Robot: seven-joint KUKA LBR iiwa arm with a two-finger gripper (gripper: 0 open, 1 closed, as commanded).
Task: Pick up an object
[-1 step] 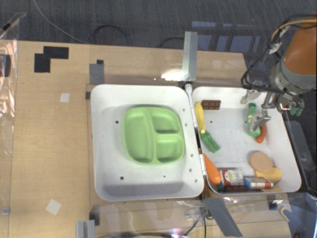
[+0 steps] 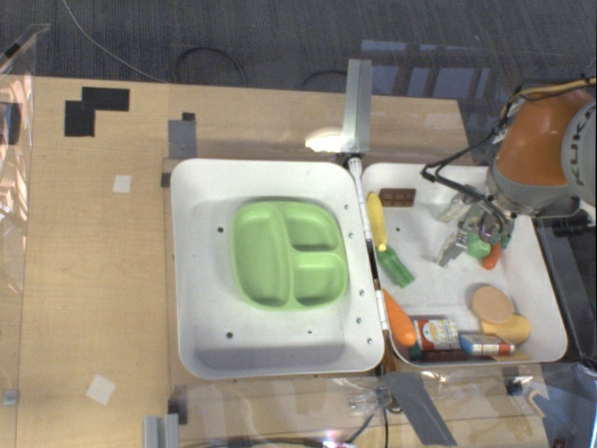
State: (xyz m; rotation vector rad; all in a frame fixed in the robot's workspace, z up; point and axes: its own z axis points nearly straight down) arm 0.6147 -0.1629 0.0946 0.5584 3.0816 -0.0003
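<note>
Counting from the big stuff down: two white bins, left bin [image 2: 187, 250] with one green divided plate [image 2: 287, 255], right bin [image 2: 550, 325] with about eight small items. Gripper [image 2: 471, 236] sits in the right bin, clamped on a small green and orange toy [image 2: 485, 247]. Bottle [image 2: 448, 334] label unreadable.

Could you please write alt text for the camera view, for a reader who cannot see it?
The arm's pincer hangs low in the right bin, beside a small green and orange item. That bin also contains a carrot, a yellow corn cob and a bottle; the left bin contains a green divided plate.
</note>
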